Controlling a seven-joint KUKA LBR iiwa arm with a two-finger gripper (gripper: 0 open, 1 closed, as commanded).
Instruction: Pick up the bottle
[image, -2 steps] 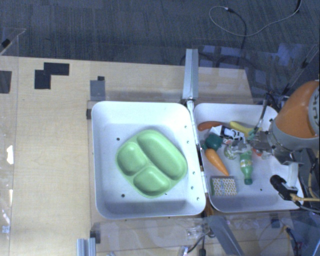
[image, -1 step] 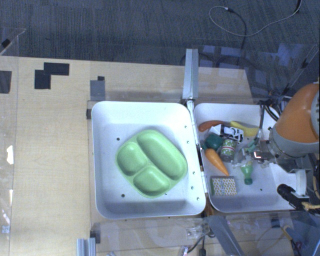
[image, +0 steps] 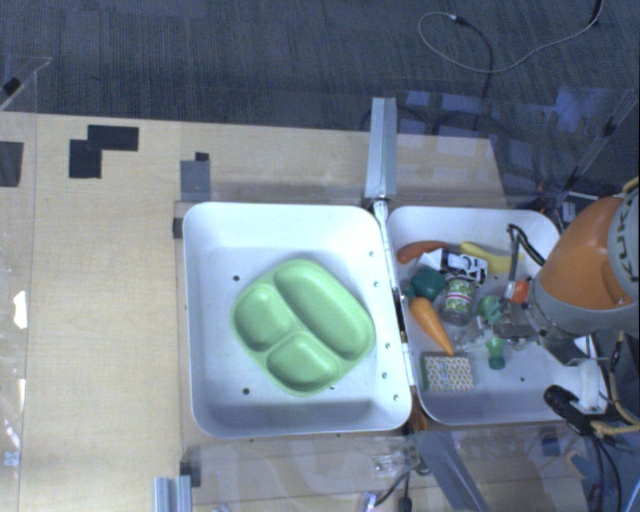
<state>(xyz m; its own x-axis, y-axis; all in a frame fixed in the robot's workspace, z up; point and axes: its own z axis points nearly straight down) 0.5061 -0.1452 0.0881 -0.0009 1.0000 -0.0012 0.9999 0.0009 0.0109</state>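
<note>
The gripper (image: 512, 318) is hanging low inside the right bin (image: 500, 415), among a crowd of small toys, and its body is hiding its tips, so I cannot tell whether it is released or clenched. Nothing is showing as held.

The bottle (image: 458, 298), a small clear one with a pale label, is sitting just beside the gripper, on the side away from the wrist. A toy carrot (image: 432, 325) is lying right against the bottle's far side, and a small green piece (image: 494, 350) is resting nearer the gripper. A yellow banana (image: 487, 257) is lying beyond the bottle.

Judging by its look, the bottle is light, stiff plastic, smooth and round, so it is likely to slip or roll under a glancing pinch. Taking it across the middle of the body, clear of the carrot, is looking like the safest hold.
</note>
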